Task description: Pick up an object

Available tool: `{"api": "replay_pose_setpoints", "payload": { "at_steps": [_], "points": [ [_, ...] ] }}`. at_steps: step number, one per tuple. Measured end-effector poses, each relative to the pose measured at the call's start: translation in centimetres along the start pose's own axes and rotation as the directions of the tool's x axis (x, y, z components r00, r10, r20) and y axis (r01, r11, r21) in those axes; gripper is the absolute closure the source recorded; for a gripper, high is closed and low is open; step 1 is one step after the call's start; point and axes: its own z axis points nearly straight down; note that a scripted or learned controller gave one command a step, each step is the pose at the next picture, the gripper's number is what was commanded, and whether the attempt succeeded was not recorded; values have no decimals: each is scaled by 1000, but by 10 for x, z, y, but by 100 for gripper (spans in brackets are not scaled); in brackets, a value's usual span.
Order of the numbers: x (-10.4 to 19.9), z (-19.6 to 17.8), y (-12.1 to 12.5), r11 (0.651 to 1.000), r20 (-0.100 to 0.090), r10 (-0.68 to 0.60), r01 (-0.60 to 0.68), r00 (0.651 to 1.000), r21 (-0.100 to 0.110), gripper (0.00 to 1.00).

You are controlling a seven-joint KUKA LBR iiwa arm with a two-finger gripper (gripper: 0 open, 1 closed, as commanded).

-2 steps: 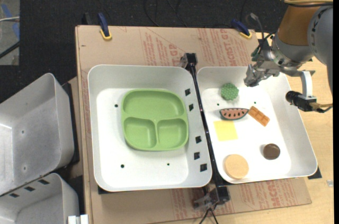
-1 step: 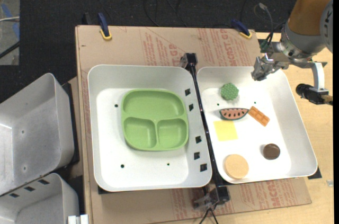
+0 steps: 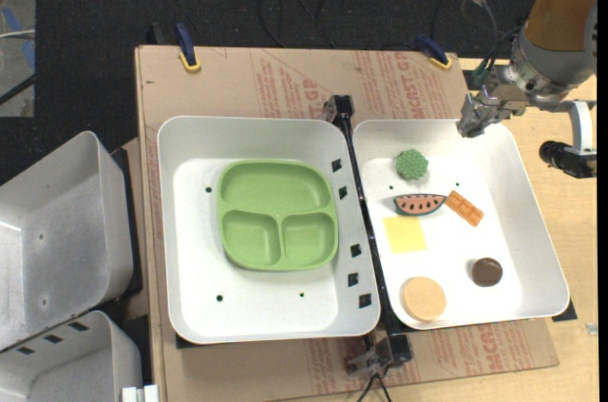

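Observation:
The right bin (image 3: 532, 191) holds a green broccoli piece (image 3: 411, 164), a watermelon slice (image 3: 419, 203), an orange strip (image 3: 465, 207), a yellow square (image 3: 406, 235), a brown round piece (image 3: 486, 272) and a tan disc (image 3: 424, 297). My gripper (image 3: 472, 126) hangs over the bin's far right corner, well away from every object. Nothing shows between its dark fingers.
The left bin (image 3: 180, 229) carries a green divided plate (image 3: 278, 214). A black divider with clips (image 3: 356, 229) runs between the bins. Blue and yellow clamps (image 3: 188, 48) hold the cardboard base at the back. A white tub (image 3: 57, 229) stands at the far left.

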Motion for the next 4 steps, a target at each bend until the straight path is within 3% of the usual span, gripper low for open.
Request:
{"api": "replay_pose_setpoints", "payload": {
  "at_steps": [1, 2, 4],
  "points": [
    [51, 8, -25, 1000, -2, -2, 2, 1000, 7, 100],
    [96, 11, -34, 1000, -3, -4, 4, 1000, 7, 100],
    [212, 2, -80, 1000, -3, -4, 4, 1000, 8, 100]
  ]
}}
